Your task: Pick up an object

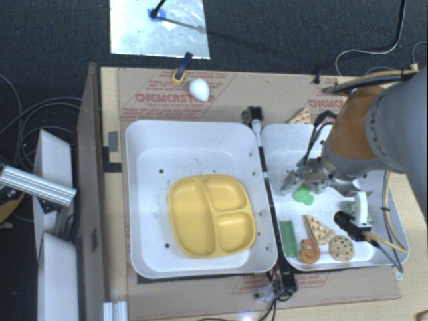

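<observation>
While the arm (pixel 374 129) reached over the right bin (pixel 284 136), its gripper (pixel 299 180) sat low just above a small green toy (pixel 304 195), and whether its fingers were open or shut I could not tell. Nothing was visibly held, so the pick looked not yet done: grasp and lift remained. That green piece lay on the bin floor left of the arm's wrist, too small to give a clear long axis or heading.
</observation>
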### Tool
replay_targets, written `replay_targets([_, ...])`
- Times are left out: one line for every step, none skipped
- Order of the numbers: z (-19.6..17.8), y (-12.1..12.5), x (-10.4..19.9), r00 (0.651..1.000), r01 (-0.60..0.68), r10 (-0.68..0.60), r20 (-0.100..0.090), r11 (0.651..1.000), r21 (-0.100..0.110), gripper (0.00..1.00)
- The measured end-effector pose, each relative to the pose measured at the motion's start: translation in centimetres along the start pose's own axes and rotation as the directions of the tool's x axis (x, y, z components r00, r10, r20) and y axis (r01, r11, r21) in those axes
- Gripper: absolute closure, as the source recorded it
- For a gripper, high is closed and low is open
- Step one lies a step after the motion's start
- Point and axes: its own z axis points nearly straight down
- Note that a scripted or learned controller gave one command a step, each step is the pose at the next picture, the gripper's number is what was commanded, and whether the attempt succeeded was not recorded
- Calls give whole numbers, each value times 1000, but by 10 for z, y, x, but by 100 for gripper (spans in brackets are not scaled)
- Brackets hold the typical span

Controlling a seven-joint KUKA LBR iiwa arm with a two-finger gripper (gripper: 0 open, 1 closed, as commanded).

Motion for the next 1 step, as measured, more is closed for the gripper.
replay_targets([-13,2,-4,1000,-2,2,3,1000,-6,100])
